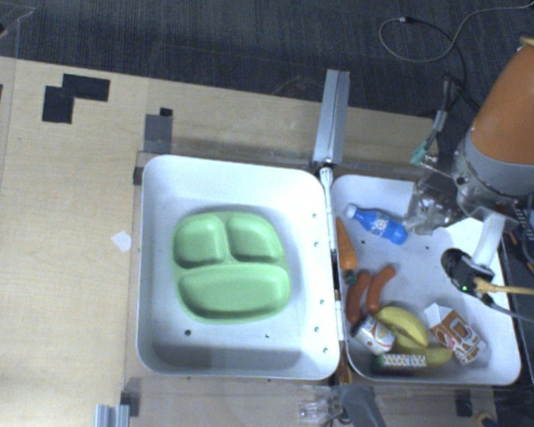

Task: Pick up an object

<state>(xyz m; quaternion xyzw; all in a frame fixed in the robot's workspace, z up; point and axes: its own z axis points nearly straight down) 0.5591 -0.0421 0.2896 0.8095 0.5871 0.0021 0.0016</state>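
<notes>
Right bin [505,364]: 1 bottle [378,223] | 1 banana [404,326] | claw [427,215] grip unclear

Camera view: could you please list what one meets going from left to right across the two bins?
Green divided plate → carrot → blue water bottle → gripper above the right bin.

Single fixed overhead cam, angled down at bench [61,236], medium range; covers both white bins [150,272] side by side, arm [528,101] entering from right.
</notes>
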